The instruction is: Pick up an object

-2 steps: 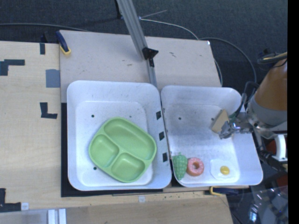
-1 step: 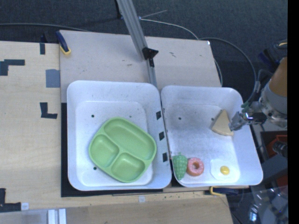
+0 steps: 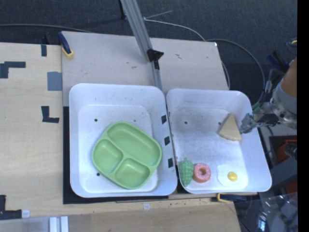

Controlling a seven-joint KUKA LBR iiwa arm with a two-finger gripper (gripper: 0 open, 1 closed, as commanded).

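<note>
Gripper (image 3: 247, 123) sits at the right wall of the right bin (image 3: 251, 149), reaching in from the right, and we cannot tell its state at this size and blur. Behind it we see the grey wrist and a slice of the orange band (image 3: 289, 81) at the frame's edge.

Touching or just short of the gripper's tip, on its left, lies a tan wedge (image 3: 230, 128), its point up and its broad edge down; we cannot say whether the wedge is gripped or merely beside the tip.

Below the gripper, toward the near wall of the same bin, we see a white disc with a yellow centre (image 3: 232, 176), like a fried egg. Left of that, just beside it, lies a pink donut (image 3: 201, 172), and touching the donut on its left is a green bumpy piece (image 3: 186, 172), tucked into the bin's near left corner.

Farther left of the gripper, past the divide where the two bins meet, we see the left bin (image 3: 77, 129). A light green tray (image 3: 126, 154) with three compartments lies in it, turned at a slant.

Up and to the left of the gripper, well apart from it, a grey metal pole (image 3: 137, 21) runs down to the far edge between the bins. Beyond it, at the bench's far left corner, rests a blue and yellow clamp (image 3: 65, 45).
</note>
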